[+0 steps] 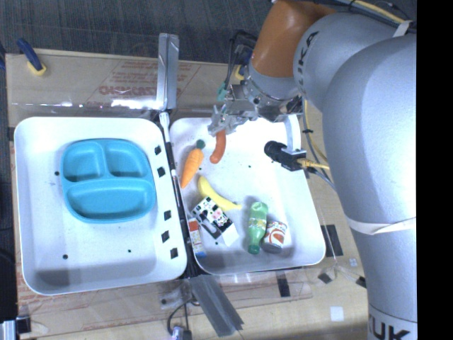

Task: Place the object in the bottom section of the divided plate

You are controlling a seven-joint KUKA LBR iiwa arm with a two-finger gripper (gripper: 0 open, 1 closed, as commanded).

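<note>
A blue divided plate [108, 179] lies in the left white bin [32, 218], its wide bottom section [113, 201] facing the near side with nothing in it. My gripper [222, 125] hovers over the far left corner of the right bin [308, 222]. A red sausage [218, 148] hangs upright from the gripper, its upper end pinched between the fingertips. The sausage is over the right bin, well to the right of the plate.
An orange carrot [191, 166], a banana [214, 195], a black-and-white box [213, 218], a green bottle [255, 226] and a small can [275, 236] lie in the right bin. A black-marked divider wall [168, 190] separates the bins. The arm's black connector [282, 154] juts over the right bin.
</note>
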